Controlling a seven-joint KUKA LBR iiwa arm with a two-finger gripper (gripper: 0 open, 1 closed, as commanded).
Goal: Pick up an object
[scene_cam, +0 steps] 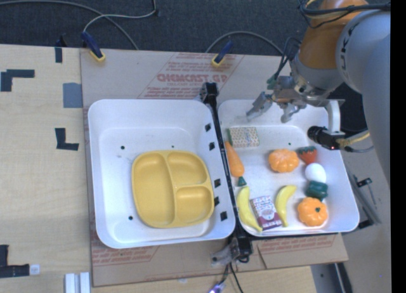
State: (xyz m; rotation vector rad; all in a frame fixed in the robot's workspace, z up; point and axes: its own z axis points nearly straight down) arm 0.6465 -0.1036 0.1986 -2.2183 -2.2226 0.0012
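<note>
Bananas (248,208) at near rim; sponge (243,136) below spread, empty claw (274,109).

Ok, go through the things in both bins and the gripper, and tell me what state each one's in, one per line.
gripper: open, holding nothing, above the right bin's far edge
yellow tray: lying flat in the left bin, compartments bare
carrot: lying against the right bin's left wall
two bananas: lying flat, either side of the small packet
white egg: resting between the pumpkins

Divided tray (172,188) in left bin (104,120); carrot (235,160) in right bin (342,219).
</note>
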